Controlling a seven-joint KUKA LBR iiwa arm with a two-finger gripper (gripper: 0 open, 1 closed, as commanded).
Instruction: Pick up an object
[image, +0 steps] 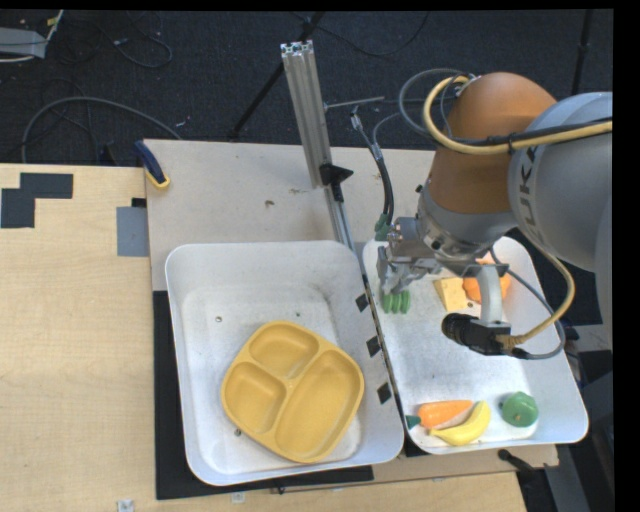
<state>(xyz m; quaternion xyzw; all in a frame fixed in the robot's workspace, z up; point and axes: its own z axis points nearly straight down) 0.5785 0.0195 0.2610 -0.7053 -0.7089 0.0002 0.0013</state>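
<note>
The right bin (560, 425) holds several toy foods. A small green bunch (397, 300) lies at its upper left, by the divider. My gripper (398, 272) hangs right over that bunch, its tip at the bunch's upper end; contact is not clear. A yellow wedge (453, 293) and an orange piece (497, 284) lie just to the right, partly under the arm. At the front of the bin are a carrot (443, 411), a banana (466, 428) and a round green fruit (518, 408).
The left bin (190, 290) carries a yellow divided plate (292, 390). A black part on a cable (476, 334) hangs over the middle of the right bin. A metal post (310, 115) rises behind the bins.
</note>
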